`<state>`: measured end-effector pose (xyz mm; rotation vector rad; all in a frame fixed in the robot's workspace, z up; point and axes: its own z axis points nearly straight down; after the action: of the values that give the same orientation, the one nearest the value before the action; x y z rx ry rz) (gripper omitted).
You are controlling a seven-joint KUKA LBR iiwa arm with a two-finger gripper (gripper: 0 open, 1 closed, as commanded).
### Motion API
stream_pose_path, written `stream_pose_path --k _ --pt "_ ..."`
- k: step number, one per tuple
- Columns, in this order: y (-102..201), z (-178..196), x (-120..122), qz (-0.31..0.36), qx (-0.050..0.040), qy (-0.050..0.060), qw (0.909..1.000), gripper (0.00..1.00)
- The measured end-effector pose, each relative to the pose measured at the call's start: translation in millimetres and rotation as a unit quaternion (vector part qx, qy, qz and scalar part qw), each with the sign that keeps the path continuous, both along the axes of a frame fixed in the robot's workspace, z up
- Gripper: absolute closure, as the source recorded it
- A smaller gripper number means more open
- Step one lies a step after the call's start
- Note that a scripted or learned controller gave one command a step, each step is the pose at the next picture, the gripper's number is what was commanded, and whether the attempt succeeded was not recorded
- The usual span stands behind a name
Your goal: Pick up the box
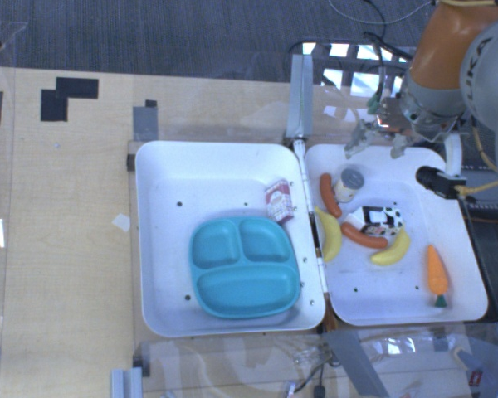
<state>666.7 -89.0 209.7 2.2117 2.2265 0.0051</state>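
Nearest the camera, well below and left of the jaws, a blue divided plate (245,267) lies in the left bin (162,222). In the right bin (465,301) an orange carrot (436,272) lies below the jaws, then two bananas (390,252) and sausages. The box (382,218), black and white, sits among them, directly below the jaws (380,139), well apart. The jaws hang spread at the bin's far rim, pinching nothing

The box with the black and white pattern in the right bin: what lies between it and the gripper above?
In the camera view, bare white floor of the right bin separates the gripper from the box; the small jar stands just left of that line.
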Motion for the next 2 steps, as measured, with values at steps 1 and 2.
stream_pose_path --k 1,2 --pt "-26.4 -106.3 4.5 0.025 -0.0006 -0.003 0.9997 0.00" --pt "-24.9 -92.8 7.3 0.027 -0.0010 -0.007 0.9996 1.00"
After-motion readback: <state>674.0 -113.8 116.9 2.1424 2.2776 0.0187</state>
